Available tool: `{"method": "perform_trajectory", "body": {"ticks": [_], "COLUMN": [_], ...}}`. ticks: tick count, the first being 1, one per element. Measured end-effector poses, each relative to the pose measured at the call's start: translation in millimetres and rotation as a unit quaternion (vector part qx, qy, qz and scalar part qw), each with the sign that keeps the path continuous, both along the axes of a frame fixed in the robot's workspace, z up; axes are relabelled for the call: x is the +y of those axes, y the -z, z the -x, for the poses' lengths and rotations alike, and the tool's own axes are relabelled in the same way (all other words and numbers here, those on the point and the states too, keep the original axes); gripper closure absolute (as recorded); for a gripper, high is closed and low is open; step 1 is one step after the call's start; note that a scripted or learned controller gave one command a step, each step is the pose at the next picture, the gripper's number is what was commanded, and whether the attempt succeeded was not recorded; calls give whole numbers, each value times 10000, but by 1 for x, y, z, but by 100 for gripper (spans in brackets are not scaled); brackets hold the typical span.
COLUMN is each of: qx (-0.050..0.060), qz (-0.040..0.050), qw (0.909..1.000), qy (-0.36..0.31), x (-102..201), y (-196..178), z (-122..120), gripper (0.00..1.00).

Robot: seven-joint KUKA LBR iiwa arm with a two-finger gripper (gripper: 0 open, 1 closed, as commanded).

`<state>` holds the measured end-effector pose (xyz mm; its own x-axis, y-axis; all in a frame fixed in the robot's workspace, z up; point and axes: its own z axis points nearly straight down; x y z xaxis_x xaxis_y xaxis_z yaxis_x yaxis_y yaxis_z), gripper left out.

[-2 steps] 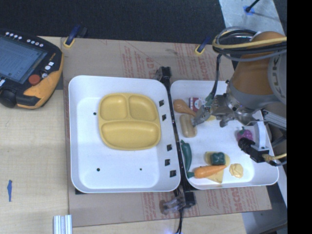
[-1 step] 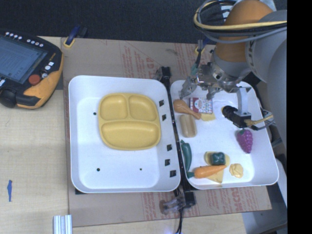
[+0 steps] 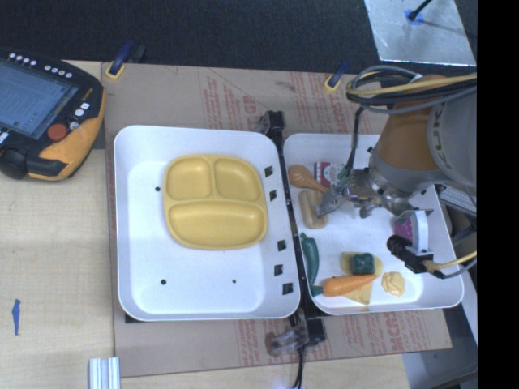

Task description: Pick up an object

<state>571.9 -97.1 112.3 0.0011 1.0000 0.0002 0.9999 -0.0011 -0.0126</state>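
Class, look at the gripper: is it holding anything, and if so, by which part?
It cannot be told. The gripper sits low in the right bin, by the wooden spoon, with nothing visibly between its fingers.

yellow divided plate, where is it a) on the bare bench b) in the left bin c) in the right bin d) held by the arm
b, the yellow divided plate lies flat in the left bin, while the gripper is over the right bin among the toy food.

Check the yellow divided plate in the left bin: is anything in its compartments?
Empty. The yellow divided plate lies flat in the left bin, and all three compartments show bare yellow surface.
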Motion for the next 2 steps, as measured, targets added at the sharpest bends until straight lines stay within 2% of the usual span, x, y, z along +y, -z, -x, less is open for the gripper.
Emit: {"method": "perform_trajectory", "body": {"ticks": [1,2], "qx": [-103,-62], "qz": [4,2], "qw": [9999,10000], "qy": [-49,-37], "x": [37,48], "y": [-85,-87], "z": [-60,-67], "gripper": [0,0]}}
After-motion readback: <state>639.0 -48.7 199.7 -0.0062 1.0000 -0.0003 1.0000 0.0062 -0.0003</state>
